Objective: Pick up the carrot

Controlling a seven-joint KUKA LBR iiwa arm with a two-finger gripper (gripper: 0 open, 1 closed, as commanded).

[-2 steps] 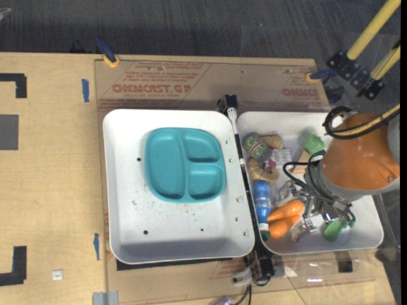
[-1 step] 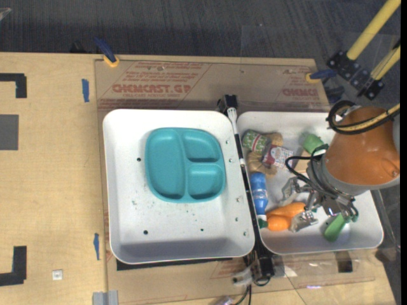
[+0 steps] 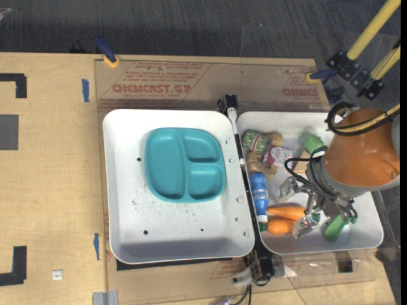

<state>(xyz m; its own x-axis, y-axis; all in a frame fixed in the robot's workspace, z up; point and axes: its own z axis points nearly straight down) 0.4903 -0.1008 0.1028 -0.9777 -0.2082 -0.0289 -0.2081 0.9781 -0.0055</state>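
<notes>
The orange carrot (image 3: 285, 213) lies near the front of the right bin (image 3: 372, 234), with a second orange piece (image 3: 278, 227) just in front of it. My gripper (image 3: 307, 220) hangs low over the bin at the carrot's right end, below the orange wrist band (image 3: 362, 157). The gripper's body hides the carrot's right tip, so I cannot tell whether the two touch.
A blue bottle (image 3: 258, 193) lies along the right bin's left wall. A printed packet (image 3: 267, 148) and green items (image 3: 313, 143) (image 3: 334, 227) lie around the gripper. A teal divided plate (image 3: 186, 164) sits in the left bin (image 3: 127, 221).
</notes>
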